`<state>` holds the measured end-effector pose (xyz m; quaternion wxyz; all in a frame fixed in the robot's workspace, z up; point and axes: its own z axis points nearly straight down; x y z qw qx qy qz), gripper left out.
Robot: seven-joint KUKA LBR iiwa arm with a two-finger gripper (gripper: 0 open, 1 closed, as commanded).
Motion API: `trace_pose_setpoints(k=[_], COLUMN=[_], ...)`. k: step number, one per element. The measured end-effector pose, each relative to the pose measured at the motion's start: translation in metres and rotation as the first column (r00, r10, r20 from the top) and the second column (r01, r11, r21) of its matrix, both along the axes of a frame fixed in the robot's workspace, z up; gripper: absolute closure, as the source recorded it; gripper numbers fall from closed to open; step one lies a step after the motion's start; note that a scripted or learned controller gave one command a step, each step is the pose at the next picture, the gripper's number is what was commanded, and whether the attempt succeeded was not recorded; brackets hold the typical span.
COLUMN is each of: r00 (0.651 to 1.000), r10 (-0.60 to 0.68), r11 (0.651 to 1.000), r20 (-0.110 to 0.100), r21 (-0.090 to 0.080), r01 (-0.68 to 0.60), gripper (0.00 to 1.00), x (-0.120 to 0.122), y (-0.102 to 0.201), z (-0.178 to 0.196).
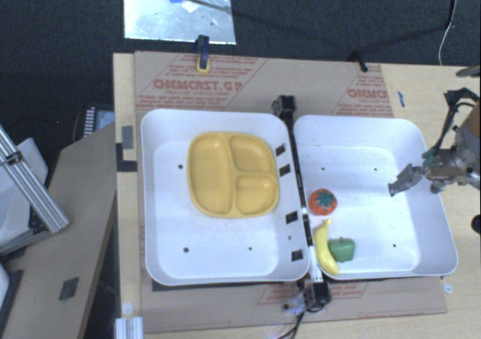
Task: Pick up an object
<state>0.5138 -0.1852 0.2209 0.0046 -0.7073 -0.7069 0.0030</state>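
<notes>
In the right bin (361,134) three toy foods lie near its left wall: a red tomato (322,201), a yellow banana (325,248) and a green pepper (343,249) touching the banana. My gripper (403,180) reaches in from the right edge, over the right part of that bin, well to the right of the tomato. Nothing shows between its fingers.
The left bin (165,255) holds a yellow divided plate (231,174). A black divider strip (295,195) runs between the bins. Brown cardboard (248,82) lies under both bins, with a yellow clamp (203,55) at its far edge. An aluminium frame (26,187) stands at the left.
</notes>
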Motion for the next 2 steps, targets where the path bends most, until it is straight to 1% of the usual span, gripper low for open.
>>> trace_pose_setpoints(k=[1, 2], r00=[1.0, 1.0], r10=[0.004, 0.002], r11=[1.0, 1.0], r20=[0.012, 0.009], r21=[-0.003, -0.002], r01=[-0.004, -0.002], gripper=[0.0, 0.0], x=[0.003, 0.01], y=[0.001, -0.006], z=[0.006, -0.05])
